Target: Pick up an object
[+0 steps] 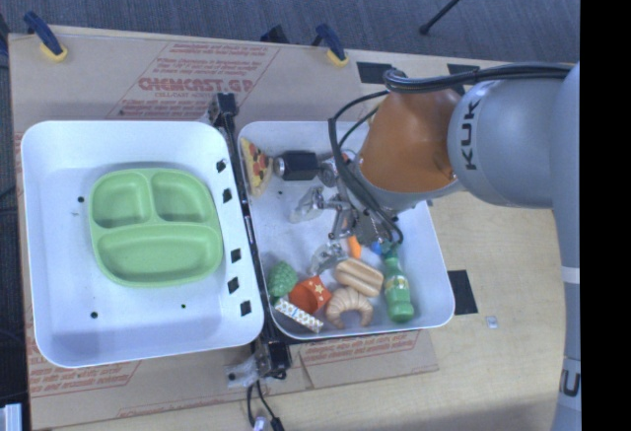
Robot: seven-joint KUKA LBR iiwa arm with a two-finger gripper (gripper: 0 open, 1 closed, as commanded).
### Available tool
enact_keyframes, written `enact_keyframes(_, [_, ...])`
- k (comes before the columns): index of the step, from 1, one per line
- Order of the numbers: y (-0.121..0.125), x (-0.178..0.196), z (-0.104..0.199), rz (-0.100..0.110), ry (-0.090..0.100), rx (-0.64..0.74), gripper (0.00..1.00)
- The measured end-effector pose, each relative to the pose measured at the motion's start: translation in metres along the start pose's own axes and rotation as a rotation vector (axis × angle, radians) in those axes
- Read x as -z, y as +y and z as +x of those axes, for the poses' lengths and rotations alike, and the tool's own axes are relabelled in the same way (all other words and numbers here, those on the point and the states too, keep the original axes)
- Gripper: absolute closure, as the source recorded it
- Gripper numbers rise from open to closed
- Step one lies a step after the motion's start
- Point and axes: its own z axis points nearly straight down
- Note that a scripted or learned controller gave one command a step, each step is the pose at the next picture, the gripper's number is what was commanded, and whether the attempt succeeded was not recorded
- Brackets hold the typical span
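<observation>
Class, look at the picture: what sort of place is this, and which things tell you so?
Probably a robotics lab test bench: a robot arm reaches over two white bins, toy food is piled in one, and a green divided plate lies in the other.

Green divided plate (155, 225) in left bin (44, 321), toy food heaped in right bin (439, 296)

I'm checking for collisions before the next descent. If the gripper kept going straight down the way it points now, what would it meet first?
Probably the hot dog, lying just below the gripper among the crowded toys in the right bin. Depth is hard to judge from this slanted view.
</observation>
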Motion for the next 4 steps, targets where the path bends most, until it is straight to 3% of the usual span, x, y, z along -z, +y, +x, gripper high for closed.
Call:
enact_keyframes(1, [-0.026, 0.0, 0.006, 0.0, -0.002, 0.372, 0.0])
enact_keyframes(2, [0.007, 0.0, 0.015, -0.002, 0.002, 0.845, 0.0])
enact_keyframes(3, [-0.051, 0.0, -0.055, 0.001, -0.002, 0.83, 0.0])
enact_keyframes(4, [-0.027, 0.0, -0.026, -0.003, 0.001, 1.059, 0.0])
